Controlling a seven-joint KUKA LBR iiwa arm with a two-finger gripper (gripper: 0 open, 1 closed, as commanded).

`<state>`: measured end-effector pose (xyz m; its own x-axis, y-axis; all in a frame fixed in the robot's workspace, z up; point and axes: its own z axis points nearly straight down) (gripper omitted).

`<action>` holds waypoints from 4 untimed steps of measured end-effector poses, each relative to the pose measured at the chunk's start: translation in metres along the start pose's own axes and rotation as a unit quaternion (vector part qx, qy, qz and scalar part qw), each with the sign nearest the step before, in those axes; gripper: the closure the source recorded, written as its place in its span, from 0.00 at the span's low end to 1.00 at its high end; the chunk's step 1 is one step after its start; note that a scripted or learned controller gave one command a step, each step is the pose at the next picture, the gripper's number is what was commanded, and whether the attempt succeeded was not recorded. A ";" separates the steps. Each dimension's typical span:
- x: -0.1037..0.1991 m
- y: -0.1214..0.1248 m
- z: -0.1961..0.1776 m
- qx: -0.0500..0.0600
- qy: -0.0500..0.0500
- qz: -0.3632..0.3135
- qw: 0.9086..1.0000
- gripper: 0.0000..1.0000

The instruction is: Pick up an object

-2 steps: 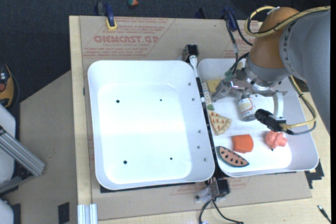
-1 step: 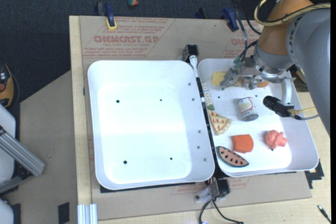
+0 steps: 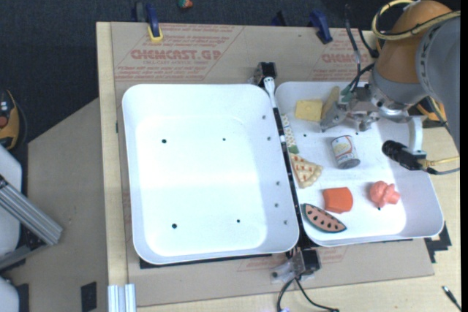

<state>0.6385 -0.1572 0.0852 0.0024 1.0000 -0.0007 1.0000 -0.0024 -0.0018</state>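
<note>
- Fingers point(image 3: 334, 104) first: from this overhead view you cannot tell whether they are spread or closed, as they merge into one grey shape.
- You can see nothing held between them.
- Your gripper point(image 3: 329, 119) sits over the far part of the right bin point(image 3: 428, 193), below the arm's orange band point(image 3: 401, 58).
- Look just beside the gripper for the yellow block point(image 3: 308, 110), which lies flat in that bin's far corner near the divider. You cannot tell whether the two touch.
- You will find the small can point(image 3: 342, 150) just nearer to you than the gripper, tilted on the bin floor and apart from it.
- Along the divider side you have the waffle-patterned wedge point(image 3: 306, 171), lying flat.
- Toward the near edge you see the orange-red block point(image 3: 337, 199), with the watermelon slice point(image 3: 323, 218) just beside it at the near rim.
- Your pink lump point(image 3: 383, 193) lies well to the side of the orange-red block, toward the arm's side of the bin.
- Both bins, including the left bin point(image 3: 139, 157), rest on a printed board point(image 3: 183, 51), held at its far edge by two blue clamps point(image 3: 153, 20).
</note>
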 end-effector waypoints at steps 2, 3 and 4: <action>-0.030 0.022 -0.010 0.000 0.000 -0.002 1.000 1.00; 0.026 0.002 -0.096 -0.003 0.001 -0.003 1.000 1.00; 0.027 -0.040 -0.107 0.001 0.001 0.000 1.000 1.00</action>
<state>0.5989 -0.1299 0.1919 0.0016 1.0000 0.0011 1.0000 -0.0016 -0.0039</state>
